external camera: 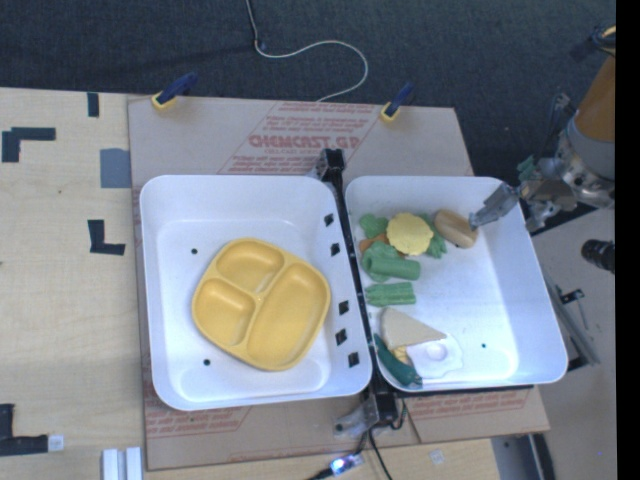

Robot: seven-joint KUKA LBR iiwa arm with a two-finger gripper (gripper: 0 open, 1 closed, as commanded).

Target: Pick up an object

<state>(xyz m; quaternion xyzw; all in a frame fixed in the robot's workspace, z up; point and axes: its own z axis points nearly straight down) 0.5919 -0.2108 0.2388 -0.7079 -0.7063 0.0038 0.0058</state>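
I see my gripper (497,206) at the right edge of the right bin (520,288), up near the top corner. It hangs just beside a small brown bun (456,229). I cannot tell how the gripper is set, because it is small and blurry from here. I see nothing held in it.

So I think the job is not done yet. Nothing is lifted. All the toys lie in the right bin. There is the brown bun, a yellow round toy (409,233) next to it, some green pieces (390,266) near the middle wall, a tan wedge (407,324) and a white fried egg (434,356) lower down.

The left bin (170,268) has a yellow tray (262,303) with three parts. It sits well apart from the gripper.

My guess is the bun is the thing to grab, since it is closest. What is left is to go down on it, squeeze it, and lift it up.
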